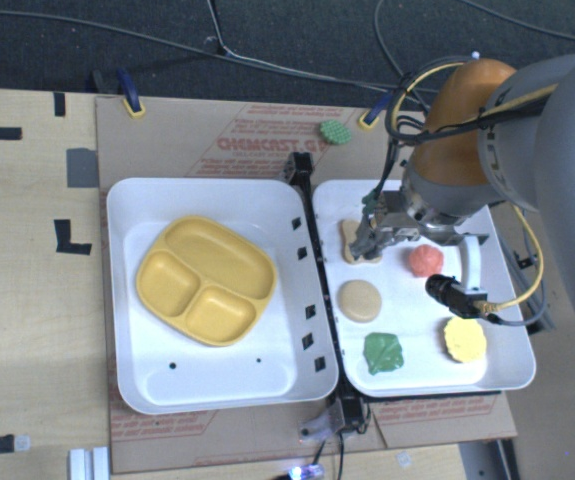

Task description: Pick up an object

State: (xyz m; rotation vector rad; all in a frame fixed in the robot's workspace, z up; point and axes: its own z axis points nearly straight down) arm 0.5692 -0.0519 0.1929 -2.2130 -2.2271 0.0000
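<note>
Bench: cardboard-topped, dark floor behind; two white bins side by side.
Left bin (132,368): yellow divided tray (205,279), lying flat, mid-bin.
Right bin (507,373): loose items spread apart, prob. so each can be grabbed singly: tan piece (348,236), beige disc (360,300), pink lump (426,260), green leaf (383,352), yellow round (464,340).
Gripper (367,245): low over the tan piece at bin's upper-left, touching or just above; can't tell how far open, nothing seen held.

Both white bins (127,208) look like smooth, slightly glossy plastic, as does the yellow divided plate (205,279) at 9 o'clock. The table (27,268) looks like matt pale wood, with printed cardboard (257,143) underneath.
</note>
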